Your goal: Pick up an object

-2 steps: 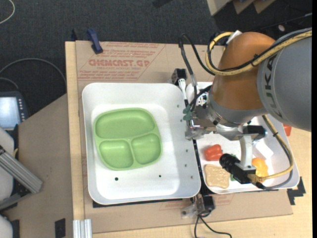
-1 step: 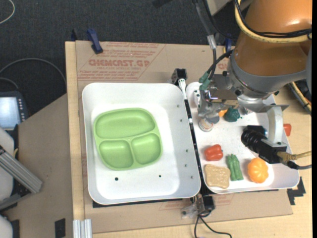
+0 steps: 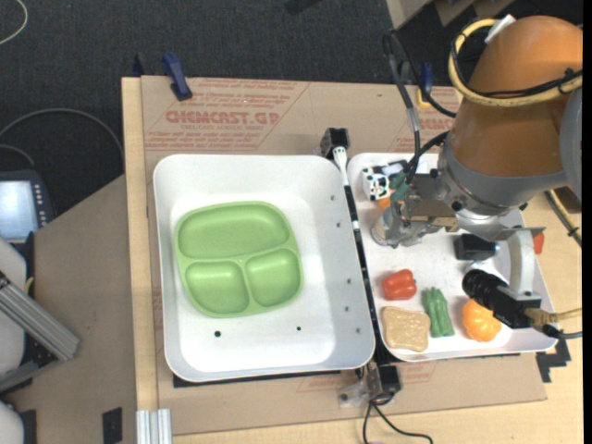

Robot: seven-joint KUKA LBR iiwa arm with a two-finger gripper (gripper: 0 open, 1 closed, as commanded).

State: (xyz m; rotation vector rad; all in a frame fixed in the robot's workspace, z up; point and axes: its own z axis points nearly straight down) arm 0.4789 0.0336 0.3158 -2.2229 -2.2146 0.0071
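Observation:
My gripper [image 3: 396,231] hangs low over the upper left part of the right bin [image 3: 421,351], under the grey wrist and orange band. Several toy foods lie in the near half of that bin: a red pepper [image 3: 400,285], a green vegetable [image 3: 437,311], a tan slice of bread [image 3: 405,328] and an orange fruit [image 3: 477,323], partly covered. The red pepper lies a little in front of the gripper. A small white and black object [image 3: 376,184] sits in the bin's far left corner, just behind the gripper. Nothing shows between the fingers.
The left bin [image 3: 185,340] holds a green divided plate [image 3: 239,256] at its middle. A ridge where the two bins meet runs just left of the gripper. The arm's bulk covers the right bin's far right part.

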